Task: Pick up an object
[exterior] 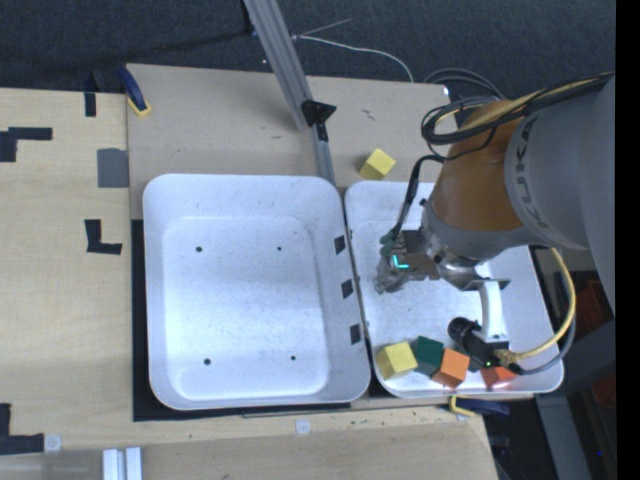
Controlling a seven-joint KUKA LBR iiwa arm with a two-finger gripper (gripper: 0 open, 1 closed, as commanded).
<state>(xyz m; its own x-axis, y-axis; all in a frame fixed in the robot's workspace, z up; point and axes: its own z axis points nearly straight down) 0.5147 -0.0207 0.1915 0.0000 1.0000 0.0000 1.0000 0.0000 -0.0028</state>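
The grey two-finger gripper [393,271] is hanging low over the bare floor of the right-hand shallow white plastic bin [385,213], near that bin's left wall, with a small green light glowing on its body. How far apart its tips are standing I cannot tell from this slanted angle, and nothing is showing between them, so it is not carrying anything that I can see.

The candidates are sitting toward the near edge of the same bin, below the gripper in the camera view and a little to its right. A small yellow cube [396,358] is lying closest, just beside the bin's left wall; a dark green block [428,350] is touching or nearly touching it; a small orange cube [453,366] is resting just beyond that, and a red piece [498,375] is peeking out near the cable at the corner. Another yellow cube [378,163] is lying outside the bins on the wooden bench [230,118].

To do the pick well, the arm is probably best served by choosing the yellow cube in the bin, since it is the nearest and has one side free of neighbours. The approach wants to be centred over that cube, with the tips straddling its free faces rather than the side crowded by the green block, and descending straight so the wall is not clipped.
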